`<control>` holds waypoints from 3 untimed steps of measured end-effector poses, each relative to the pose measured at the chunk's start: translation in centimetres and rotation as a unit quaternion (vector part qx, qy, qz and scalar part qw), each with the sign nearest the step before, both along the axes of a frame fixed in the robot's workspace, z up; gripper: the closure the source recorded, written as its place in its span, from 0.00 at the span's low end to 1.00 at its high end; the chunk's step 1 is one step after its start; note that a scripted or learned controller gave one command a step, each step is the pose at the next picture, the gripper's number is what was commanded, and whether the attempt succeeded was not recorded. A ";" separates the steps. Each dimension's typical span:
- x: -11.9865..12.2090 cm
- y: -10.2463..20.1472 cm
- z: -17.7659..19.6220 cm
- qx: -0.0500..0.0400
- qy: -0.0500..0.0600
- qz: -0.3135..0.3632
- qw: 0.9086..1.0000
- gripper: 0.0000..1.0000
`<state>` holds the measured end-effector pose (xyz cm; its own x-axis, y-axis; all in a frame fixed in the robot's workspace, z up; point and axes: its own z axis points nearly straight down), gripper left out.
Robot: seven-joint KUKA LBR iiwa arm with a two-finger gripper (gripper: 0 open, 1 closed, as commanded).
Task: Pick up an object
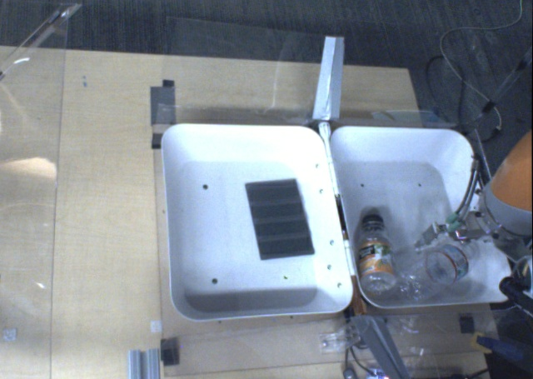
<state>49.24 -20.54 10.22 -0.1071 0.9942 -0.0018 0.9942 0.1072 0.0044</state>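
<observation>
Looking down on the tabletop (100, 202), there are two shallow white bins sitting side by side, pretty much touching along the middle. The left bin (191, 227) has a dark ribbed rectangular pad (279, 218) lying flat near its centre, turned a bit off square from the bin walls.

The right bin (400, 157) is where the pickable stuff is. There's a small bottle (375, 254) with a dark cap and an orange-ish label lying near the bin's left wall, cap pointing toward the far side. Just beside it, toward the front right corner, there's a clear plastic bottle (433, 269) on its side, kind of hard to make out against the white since it's see-through.

The arm (512, 186) comes in from the right, with the orange band showing at the edge. The pincer (454, 231) is down over the right bin, right above the clear plastic bottle's end. Honestly can't tell if it's apart or together, it's a blur of metal and clear plastic there, and I can't see anything clamped in it.
</observation>
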 end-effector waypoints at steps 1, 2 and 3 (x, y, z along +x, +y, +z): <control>0.2 0.1 1.1 -0.001 -0.003 0.003 1.000 1.00; 0.9 4.1 3.0 0.000 0.000 0.036 0.999 1.00; 0.9 4.1 3.0 0.000 0.000 0.036 0.999 0.00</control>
